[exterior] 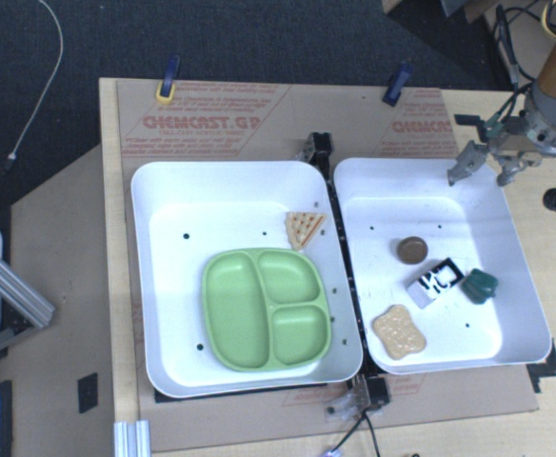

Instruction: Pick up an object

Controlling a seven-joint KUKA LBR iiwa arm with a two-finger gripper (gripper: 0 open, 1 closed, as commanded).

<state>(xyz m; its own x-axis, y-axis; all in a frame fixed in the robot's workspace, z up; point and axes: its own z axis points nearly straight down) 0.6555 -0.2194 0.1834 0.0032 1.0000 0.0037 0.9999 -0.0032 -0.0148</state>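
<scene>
Your gripper (487, 167) sits at the far right corner of the right bin (516, 255), just over its back rim, with the two fingers (464, 167) spread apart and nothing between them. The arm's grey wrist enters from the right edge above it. In the right bin you have four items, all well apart from the gripper: a brown disc (412, 249) near the middle, a black-and-white block (436, 282) just below and right of it, a teal piece (480, 286) just beside the block on its right, and a tan toast slice (398, 331) toward the near edge. In the left bin (164, 255) you have a green divided plate (264, 307), three compartments, lying flat in the near half, and a waffle wedge (303, 228) just beyond the plate's far right corner, close to the wall shared with the right bin. Both bins rest on a cardboard sheet (259, 112) held by a yellow clip (168, 85) and a blue clip (396, 85) at the back edge.
</scene>
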